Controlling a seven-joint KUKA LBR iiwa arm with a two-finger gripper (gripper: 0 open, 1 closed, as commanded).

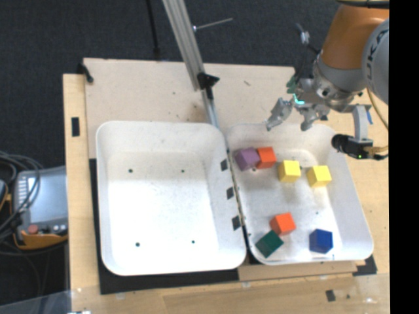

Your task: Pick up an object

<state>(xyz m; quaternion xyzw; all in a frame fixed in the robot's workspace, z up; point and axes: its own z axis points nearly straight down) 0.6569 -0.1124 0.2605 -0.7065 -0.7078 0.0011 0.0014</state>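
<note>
- We see the gripper (292, 118) hanging over the far rim of the right bin (357, 205), fingers spread, nothing between them. Released, no grasp yet.
- Candidate objects all sit in the right bin: purple cube (247, 158) and orange cube (266, 156) touching each other near the bin's far-left corner, against the wall shared with the left bin (163, 195).
- Two yellow cubes, yellow cube A (289, 170) and yellow cube B (319, 175), sit mid-bin, near each other but apart.
- Second orange cube (283, 224), green cube (269, 243) and blue cube (321, 240) sit toward the near edge; the green one is right at the near-left corner of the bin.
- We judge no target is committed yet; the gripper is above the rim, not over any cube.
- Risk 1: a drop on the purple/orange pair. They touch, so a finger likely lands on top of one or wedges both and shoves them instead of closing around one.
- Risk 2: that pair hugs the wall, so a finger could hit the bin rim on descent.
- Risk 3: green cube in the corner, same wall clearance problem, plus it sits rotated.
- Safest bet in our view: either yellow cube or the blue one, free space all round.
</note>
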